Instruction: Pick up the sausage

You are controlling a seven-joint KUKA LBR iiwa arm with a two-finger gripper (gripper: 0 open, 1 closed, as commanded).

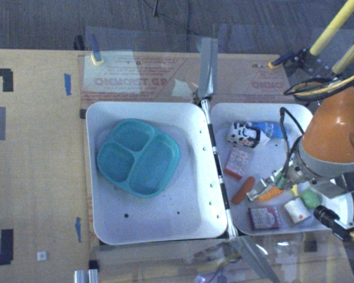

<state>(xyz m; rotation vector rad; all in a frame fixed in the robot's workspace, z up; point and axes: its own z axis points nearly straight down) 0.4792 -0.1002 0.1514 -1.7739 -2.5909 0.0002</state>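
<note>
The hand (264,188) sits low in the right bin (271,114), reaching in from three o'clock under the grey arm (318,164) and its orange band (337,128). Whether the hand is spread or pressed together cannot be told; its metal tip is small and blurred against the things around it. Just at nine o'clock of the tip lies the sausage (243,190), a reddish-orange piece slanting from lower left to upper right on the bin floor, with its right end close to or touching the hand; nothing shows it pinched. An orange carrot-like piece (272,194) lies right under the hand, toward four o'clock.

At six o'clock of the hand rests a small pink-purple packet (264,217). Toward four o'clock sit a white block (295,209) and a green round thing (310,198). At eleven o'clock lies a pink-orange packet (238,161), and farther toward twelve a black-and-white cow-patterned carton (243,134) beside a blue wrapper (268,128).

Across the divider, at nine o'clock, the left bin (106,217) holds a teal divided plate (138,157). Both bins stand on the counter (32,158).
</note>
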